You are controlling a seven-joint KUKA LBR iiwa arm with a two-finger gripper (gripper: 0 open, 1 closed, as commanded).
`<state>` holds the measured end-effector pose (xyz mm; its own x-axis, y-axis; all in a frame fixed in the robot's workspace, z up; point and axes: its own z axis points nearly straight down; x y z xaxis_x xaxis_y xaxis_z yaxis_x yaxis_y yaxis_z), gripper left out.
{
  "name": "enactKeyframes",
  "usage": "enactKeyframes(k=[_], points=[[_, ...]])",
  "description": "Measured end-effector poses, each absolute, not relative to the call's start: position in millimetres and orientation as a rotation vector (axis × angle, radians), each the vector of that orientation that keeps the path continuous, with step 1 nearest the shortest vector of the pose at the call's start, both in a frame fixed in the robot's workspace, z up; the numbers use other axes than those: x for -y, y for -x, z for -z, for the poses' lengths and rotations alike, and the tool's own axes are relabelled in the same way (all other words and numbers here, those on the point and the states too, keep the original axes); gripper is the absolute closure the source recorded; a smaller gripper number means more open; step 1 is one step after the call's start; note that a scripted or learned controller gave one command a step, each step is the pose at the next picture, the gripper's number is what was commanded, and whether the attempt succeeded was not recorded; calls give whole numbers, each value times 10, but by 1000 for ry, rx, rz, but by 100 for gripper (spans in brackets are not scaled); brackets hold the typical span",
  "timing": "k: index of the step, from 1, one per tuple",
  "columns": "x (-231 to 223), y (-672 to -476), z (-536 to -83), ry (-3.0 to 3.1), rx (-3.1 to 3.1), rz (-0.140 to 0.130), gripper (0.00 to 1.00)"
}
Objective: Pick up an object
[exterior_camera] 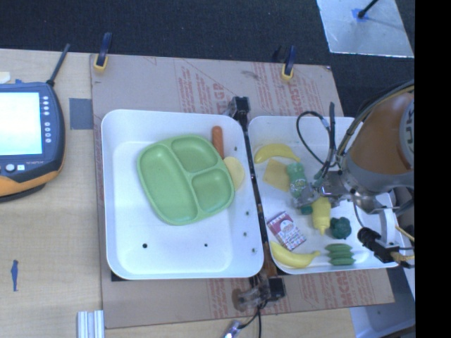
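Note:
The right bin [268, 129] holds several small items: a banana [276, 151] at the back, a yellow wedge [275, 177], a green-tinted bottle [297, 178], a red and white packet [286, 230], a second banana [292, 258] at the front, a small yellow squeeze bottle [321, 215], a dark green broccoli piece [341, 227] and a green pod [340, 252]. The arm's grey and orange wrist [380, 143] leans in from the right. Its gripper [315, 194] is low in the bin, between the green-tinted bottle and the squeeze bottle.
The left bin [116, 189] carries a green divided plate [184, 178], an orange stick [218, 141] and a pale yellow piece [235, 171] at its right wall. A teach pendant [25, 136] lies at the far left. Black cables [313, 129] loop over the right bin.

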<state>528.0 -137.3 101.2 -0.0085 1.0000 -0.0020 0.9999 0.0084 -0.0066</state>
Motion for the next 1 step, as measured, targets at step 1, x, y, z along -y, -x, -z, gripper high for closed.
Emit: enactKeyframes(k=[1], points=[[571,-5570,-1919,2214,2225,-3,100]])
